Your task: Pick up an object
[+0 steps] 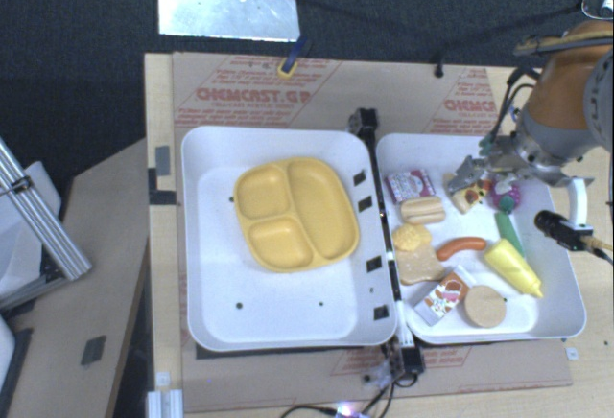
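The right bin (566, 311) holds several toy foods. Among them are a red and white packet (410, 184), a bun (422, 209), a slice of bread (420, 264), a sausage (460, 247) and a yellow squeeze bottle (514, 268). A small juice carton (441, 298) and a round tan disc (484, 307) lie by the front wall. My gripper (473, 174) hangs low over the bin's back right part. It is just above a small wedge-shaped piece (467, 199), with purple (507, 195) and green (507, 232) items beside it.
The left bin (211, 311) holds a yellow divided plate (293, 213). A black divider (379, 224) runs between the two bins. The grey arm with its orange band (566, 90) comes in from the right over the bin's far corner.
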### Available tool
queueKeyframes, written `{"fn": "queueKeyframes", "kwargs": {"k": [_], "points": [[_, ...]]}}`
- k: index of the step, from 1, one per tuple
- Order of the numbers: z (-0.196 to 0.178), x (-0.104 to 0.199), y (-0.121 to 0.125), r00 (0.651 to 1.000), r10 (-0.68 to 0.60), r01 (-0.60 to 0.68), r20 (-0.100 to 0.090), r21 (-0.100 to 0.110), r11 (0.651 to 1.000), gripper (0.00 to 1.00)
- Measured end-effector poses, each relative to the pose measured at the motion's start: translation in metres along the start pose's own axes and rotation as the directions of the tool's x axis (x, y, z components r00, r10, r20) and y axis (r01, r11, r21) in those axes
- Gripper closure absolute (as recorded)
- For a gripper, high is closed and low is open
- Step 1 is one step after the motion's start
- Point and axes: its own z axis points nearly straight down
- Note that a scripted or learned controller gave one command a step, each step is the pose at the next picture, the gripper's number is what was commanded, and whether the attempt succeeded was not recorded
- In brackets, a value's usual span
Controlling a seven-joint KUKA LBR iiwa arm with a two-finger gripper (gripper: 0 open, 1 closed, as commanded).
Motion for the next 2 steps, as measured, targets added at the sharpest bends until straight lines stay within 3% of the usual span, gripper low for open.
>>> {"fn": "queueKeyframes", "kwargs": {"k": [1,2], "points": [[0.0509,0.0104,-0.0014,1.000,0.000,0.000,0.000,0.000,1.000,0.00],[0.0583,0.0095,-0.0006,1.000,0.002,-0.002,0.001,0.000,1.000,0.00]]}}
